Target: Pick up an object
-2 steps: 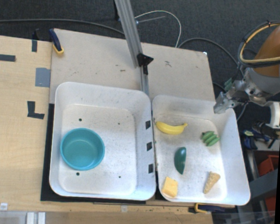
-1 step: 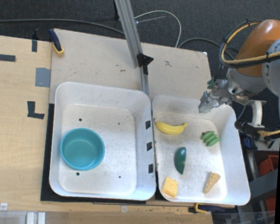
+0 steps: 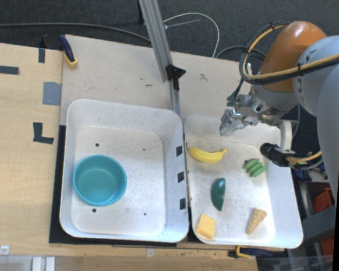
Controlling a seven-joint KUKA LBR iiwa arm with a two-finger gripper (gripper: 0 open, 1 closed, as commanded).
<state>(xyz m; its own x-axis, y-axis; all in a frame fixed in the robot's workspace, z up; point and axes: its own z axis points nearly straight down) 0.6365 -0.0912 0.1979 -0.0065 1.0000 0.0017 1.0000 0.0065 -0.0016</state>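
While end effector (image 3: 231, 126) hovers—right bin's (image 3: 285, 229) far rim.

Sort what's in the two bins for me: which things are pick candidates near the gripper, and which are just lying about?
Pick candidates, right bin, under the gripper:
banana
green pepper
dark green piece
yellow block
ice cream cone

Lying about:
blue bowl in the left bin
clamp on the bench
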